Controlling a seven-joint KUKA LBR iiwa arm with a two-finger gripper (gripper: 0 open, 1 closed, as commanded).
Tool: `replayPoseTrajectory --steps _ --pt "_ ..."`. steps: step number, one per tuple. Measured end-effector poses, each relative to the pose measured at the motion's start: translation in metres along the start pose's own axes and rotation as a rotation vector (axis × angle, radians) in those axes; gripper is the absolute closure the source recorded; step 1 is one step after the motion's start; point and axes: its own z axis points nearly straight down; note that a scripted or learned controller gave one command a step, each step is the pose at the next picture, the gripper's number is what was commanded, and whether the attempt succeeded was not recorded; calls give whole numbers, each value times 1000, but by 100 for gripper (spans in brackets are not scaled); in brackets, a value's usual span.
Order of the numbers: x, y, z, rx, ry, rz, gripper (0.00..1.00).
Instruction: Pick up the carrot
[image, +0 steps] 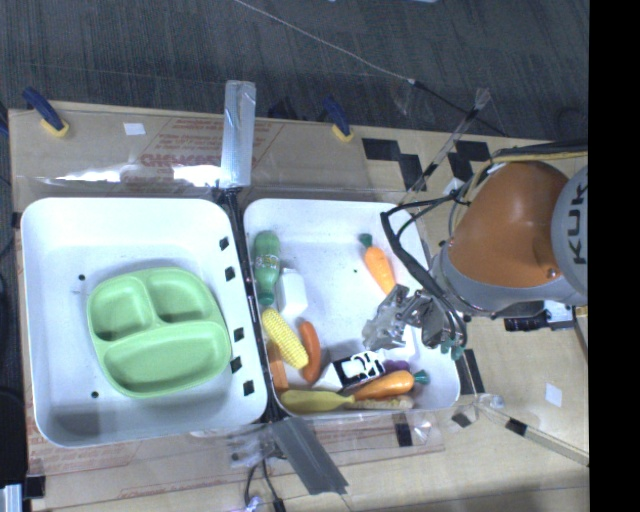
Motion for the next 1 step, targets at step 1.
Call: replayPoseTrajectory --steps 1 --pt "-1 1 -11 0 -3 -6 100"
